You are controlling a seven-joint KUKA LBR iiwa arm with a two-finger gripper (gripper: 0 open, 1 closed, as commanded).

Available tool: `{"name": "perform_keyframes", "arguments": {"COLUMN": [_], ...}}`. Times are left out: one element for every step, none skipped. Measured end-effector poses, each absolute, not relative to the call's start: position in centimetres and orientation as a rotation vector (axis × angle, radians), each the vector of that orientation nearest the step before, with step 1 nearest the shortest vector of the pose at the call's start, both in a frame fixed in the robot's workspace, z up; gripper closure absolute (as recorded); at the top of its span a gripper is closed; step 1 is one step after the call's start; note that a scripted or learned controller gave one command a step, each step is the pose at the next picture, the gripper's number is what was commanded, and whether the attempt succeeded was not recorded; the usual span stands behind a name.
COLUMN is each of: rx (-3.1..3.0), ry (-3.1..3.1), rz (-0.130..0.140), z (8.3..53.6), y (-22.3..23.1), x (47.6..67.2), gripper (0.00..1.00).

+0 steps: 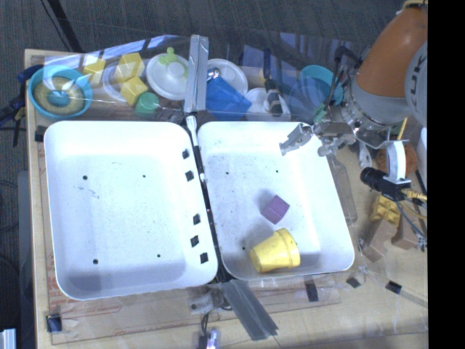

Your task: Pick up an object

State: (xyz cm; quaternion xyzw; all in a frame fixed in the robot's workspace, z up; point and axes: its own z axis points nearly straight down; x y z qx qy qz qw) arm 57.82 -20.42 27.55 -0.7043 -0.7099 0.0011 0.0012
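The left bin (116, 209) is a shallow white plastic tray with rounded corners and a faintly speckled floor marked by a few small dark dots. Along the seam between the two bins (195, 206) runs a row of small black square tabs. The right bin (240, 173), of the same smooth white plastic, has a scuffed, greyish dusting across its floor. On that floor lies a small purple block (275, 209), matte and cube-shaped, set a little right of the middle. Just below it, apart from it, a yellow plastic cup (276, 251) lies on its side near the front wall, its ribbed rim turned to the right. Above the bin's upper right corner hangs the gripper (311, 139), its grey metal fingers spread apart with nothing between them, well apart from both objects.
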Motion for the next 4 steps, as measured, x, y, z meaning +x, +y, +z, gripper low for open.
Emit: {"name": "perform_keyframes", "arguments": {"rx": [-2.238, -2.215, -2.212, -2.351], "ry": [-2.2, -2.234, -2.238, -2.081], "rz": [0.005, -0.004, -0.002, 0.003], "z": [16.6, 9.5, 10.5, 19.1], "y": [-21.0, -20.7, -20.8, -17.1], "x": [54.2, 53.5, 53.5, 58.4], "gripper": [0.0, 0.0, 1.0, 1.0]}}
